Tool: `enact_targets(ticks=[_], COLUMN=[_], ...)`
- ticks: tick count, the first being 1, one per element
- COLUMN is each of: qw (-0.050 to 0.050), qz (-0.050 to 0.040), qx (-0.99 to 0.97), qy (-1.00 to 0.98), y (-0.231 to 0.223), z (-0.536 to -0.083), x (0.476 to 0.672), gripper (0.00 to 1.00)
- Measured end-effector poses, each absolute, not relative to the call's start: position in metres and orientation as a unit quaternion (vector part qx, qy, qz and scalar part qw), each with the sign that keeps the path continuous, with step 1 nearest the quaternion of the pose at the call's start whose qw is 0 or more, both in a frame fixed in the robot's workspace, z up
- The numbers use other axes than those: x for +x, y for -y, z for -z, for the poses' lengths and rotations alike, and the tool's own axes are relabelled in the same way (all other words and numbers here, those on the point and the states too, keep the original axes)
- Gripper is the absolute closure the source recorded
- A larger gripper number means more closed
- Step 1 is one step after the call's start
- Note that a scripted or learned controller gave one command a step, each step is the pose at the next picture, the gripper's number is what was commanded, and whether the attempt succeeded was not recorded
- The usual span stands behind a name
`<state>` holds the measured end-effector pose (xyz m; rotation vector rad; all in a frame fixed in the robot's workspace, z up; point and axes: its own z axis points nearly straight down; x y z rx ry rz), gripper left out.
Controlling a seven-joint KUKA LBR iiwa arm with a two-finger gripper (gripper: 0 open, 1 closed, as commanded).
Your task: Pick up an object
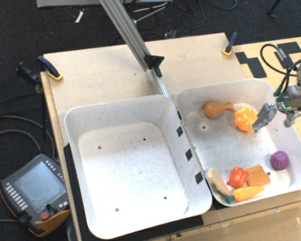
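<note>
the arm is reaching in from the right and the pincer is hanging over the right bin, up near its far right side. one grey finger is sitting just beside the yellow-orange pepper, maybe touching it, and the other finger is further right out by the bin's rim, so the pincer is looking wide and nothing is sitting between the fingers.

the brown drumstick-looking toy is lying just left of the pepper. down along the near edge a little pile is sitting together: a red pepper, an orange block, a carrot and a pale banana-ish piece. a purple round thing is resting near the right wall. the left bin is sitting next to it on the counter.
</note>
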<state>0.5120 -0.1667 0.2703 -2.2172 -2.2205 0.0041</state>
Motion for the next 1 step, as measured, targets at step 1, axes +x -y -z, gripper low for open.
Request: enact_targets(ticks=[1], qw=[0.000], qz=[-0.0001], qx=[-0.707], qy=[0.707], y=[0.1666], z=[-0.2726], x=[0.5127], gripper=[0.00])
